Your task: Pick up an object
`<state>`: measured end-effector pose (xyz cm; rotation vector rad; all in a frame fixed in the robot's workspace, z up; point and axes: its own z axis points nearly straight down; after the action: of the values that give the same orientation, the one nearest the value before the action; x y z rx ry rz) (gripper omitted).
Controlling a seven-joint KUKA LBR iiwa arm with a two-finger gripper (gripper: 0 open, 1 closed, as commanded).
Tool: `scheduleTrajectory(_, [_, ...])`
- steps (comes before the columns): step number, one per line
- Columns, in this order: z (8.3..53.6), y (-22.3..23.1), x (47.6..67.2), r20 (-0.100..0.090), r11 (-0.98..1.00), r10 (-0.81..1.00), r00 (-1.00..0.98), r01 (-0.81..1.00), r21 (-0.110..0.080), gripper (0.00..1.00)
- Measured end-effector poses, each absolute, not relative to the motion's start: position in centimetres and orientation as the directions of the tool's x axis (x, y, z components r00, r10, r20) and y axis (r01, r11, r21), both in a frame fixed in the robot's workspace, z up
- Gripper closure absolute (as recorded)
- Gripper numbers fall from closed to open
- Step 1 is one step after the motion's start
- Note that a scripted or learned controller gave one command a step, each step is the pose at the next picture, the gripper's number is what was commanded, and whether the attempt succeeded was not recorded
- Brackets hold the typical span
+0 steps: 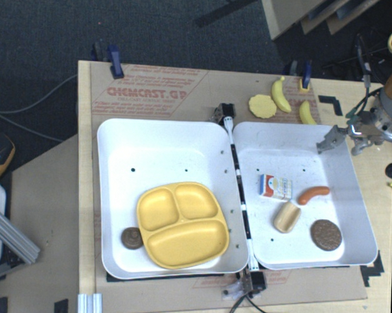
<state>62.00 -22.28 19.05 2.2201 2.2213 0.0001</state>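
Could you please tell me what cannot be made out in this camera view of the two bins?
- Gripper: fingers small and blurred at the right bin's far corner; the arm is cut off by the right edge.
- Small carton: its print is too small to read.
- Dark round piece: partly hidden beside the yellow tray; its kind is unclear.

The scene is evenly and fairly brightly lit from above. The two white bins are the brightest areas, close to washed out, with faint grey shading along their inner walls. The yellow tray shows soft highlights on its ridges and casts only a thin shadow. The dark carpet around the counter stays dim. The picture is low in resolution and slightly soft; the claw at the right is blurred, and small print is unreadable.
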Motion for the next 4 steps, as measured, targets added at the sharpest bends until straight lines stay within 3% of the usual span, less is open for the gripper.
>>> scheduleTrajectory(1, [8.1, -21.7, 59.6, 0.013, 0.004, 1.0, -0.004, 1.0, -0.001, 0.0])
scheduleTrajectory(2, [10.1, -14.3, 55.6, 0.004, 0.005, 1.0, -0.005, 1.0, -0.005, 0.0])
scheduleTrajectory(3, [9.9, -21.5, 62.3, -0.006, -0.001, 1.0, 0.001, 1.0, 0.007, 0.0])
scheduleTrajectory(4, [19.7, -19.7, 67.1, -0.005, 0.005, 1.0, -0.005, 1.0, 0.015, 0.0])
